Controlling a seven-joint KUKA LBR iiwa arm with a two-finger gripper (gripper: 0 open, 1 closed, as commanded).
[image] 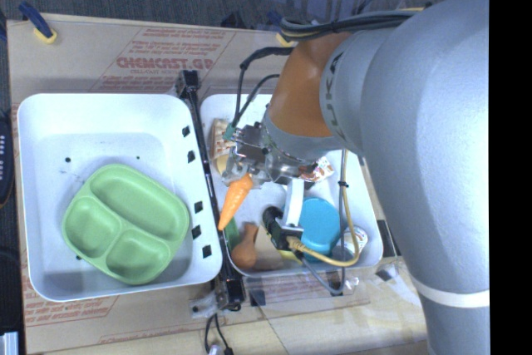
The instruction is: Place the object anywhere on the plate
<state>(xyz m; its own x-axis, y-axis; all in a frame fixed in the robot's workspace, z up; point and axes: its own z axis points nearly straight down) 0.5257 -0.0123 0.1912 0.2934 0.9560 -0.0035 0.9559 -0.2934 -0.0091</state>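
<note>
Carrot [235, 199] lies tilted in the right bin [357, 179], its tip toward the divider, its green top touching the gripper [249, 165]. Gripper is low over that bin, just above the carrot; whether its fingers are spread or closed on anything cannot be told. Green sectioned plate [125, 222] sits in the left bin [50, 129], well apart from the carrot. Blue round object [320, 227] and brown item [247, 252] lie near the carrot.
</note>
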